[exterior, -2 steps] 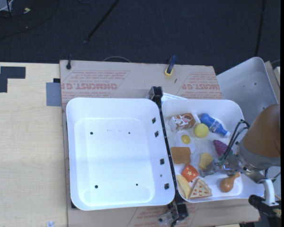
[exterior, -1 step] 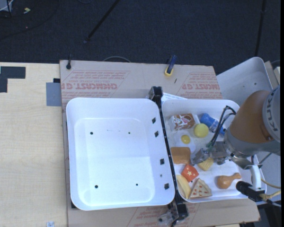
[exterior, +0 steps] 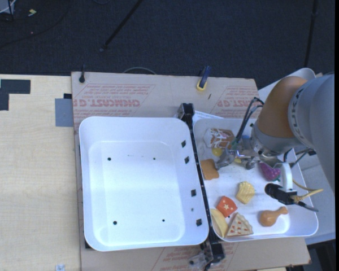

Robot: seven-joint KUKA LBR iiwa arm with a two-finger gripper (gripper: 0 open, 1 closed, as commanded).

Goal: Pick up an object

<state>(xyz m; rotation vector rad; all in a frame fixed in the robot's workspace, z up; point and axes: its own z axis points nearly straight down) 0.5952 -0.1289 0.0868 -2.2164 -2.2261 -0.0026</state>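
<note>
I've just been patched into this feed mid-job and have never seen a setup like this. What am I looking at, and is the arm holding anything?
This is one picture, taken by a camera fixed above the bench and looking down at a slant. The grey machine with the orange band is a robot arm reaching in from the right. Its gripper is over the right bin. That bin holds toy food: a tan slice, a red piece, a yellow ridged piece, a triangular wedge, an orange drumstick and a printed packet. The left bin sits beside it. I cannot tell whether the gripper holds anything.
</note>
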